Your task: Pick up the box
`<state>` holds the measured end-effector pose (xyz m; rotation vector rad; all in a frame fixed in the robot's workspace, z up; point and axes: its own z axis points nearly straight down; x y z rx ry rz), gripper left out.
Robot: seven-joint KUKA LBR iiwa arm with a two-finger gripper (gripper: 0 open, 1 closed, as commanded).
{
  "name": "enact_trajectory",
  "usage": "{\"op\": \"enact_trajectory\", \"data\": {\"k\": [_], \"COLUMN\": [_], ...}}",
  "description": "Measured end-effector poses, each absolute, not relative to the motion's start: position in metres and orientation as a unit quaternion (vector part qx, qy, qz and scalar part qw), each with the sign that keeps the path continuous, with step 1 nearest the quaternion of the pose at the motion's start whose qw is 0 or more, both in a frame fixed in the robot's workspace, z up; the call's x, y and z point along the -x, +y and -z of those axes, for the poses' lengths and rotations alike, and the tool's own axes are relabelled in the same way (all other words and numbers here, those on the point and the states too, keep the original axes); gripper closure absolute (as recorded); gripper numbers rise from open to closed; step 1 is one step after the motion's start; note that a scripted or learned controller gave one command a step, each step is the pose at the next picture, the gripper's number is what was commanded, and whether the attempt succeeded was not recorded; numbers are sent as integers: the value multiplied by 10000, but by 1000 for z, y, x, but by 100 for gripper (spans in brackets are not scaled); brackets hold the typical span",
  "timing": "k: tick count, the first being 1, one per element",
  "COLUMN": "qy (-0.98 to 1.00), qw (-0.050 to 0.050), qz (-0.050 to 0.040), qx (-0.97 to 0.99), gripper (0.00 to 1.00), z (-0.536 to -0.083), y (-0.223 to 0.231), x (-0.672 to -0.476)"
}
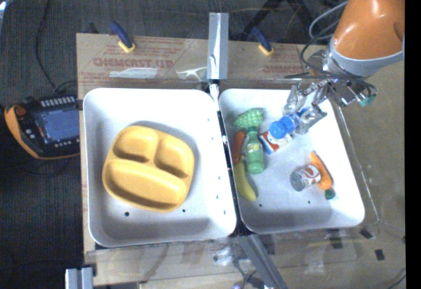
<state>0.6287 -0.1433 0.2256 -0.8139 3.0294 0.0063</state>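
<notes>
Gripper (308, 105) hangs over the right bin's (342, 215) upper part; its grip state cannot be told.
The box (271, 141) lies just down-left of it, under a blue-capped bottle (284, 127), long axis slanting toward the gripper.

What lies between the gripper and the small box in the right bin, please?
In the camera view, a blue bottle lies between the gripper and the box, touching the box's upper right end.
</notes>
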Motion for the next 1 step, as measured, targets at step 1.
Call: {"op": "enact_trajectory", "data": {"k": [1], "qy": [9592], "qw": [24], "qz": [-16], "qx": [2827], "gripper": [100], "z": [-228], "y": [-108], "x": [-620]}}
